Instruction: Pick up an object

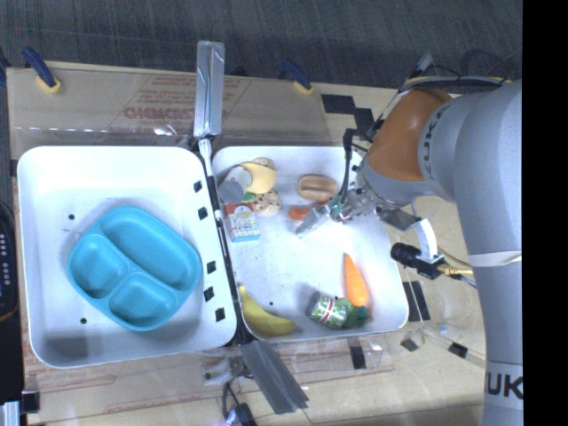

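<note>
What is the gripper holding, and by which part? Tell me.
It cannot be told. The gripper sits low in the right bin beside a bread roll and a small orange piece; no object shows between its fingers.

Blue three-compartment tray [133,267] lying in the left white bin [44,202], blue clamps [42,69] on the bench's far edge, clear plastic sheet [169,105] behind both bins

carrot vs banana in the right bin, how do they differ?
Colour: the carrot is orange, the banana yellow.
Shape: the carrot is straight and tapers to a point; the banana curves.
Place: the carrot lies near the bin's right wall, beside a green can; the banana lies in the near-left corner.
Shared: both lie flat in the right bin.
</note>
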You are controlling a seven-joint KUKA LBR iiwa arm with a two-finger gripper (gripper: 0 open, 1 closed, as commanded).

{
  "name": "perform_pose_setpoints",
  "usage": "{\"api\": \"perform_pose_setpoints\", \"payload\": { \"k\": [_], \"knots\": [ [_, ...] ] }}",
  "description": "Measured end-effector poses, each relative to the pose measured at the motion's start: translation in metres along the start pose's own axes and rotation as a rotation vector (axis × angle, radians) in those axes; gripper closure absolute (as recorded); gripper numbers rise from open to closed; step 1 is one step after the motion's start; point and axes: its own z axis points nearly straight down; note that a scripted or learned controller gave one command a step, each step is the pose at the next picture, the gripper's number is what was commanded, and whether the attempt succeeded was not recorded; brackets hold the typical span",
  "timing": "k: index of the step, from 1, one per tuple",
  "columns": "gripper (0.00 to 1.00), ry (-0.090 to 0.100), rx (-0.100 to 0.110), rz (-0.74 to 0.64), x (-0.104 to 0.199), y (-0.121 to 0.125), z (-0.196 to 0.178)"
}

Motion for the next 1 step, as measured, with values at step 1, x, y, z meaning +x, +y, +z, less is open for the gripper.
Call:
{"api": "perform_pose_setpoints", "payload": {
  "k": [1],
  "knots": [
    [0.0,-0.003,-0.005,0.146,-0.001,-0.0028,-0.0962]
  ]
}}
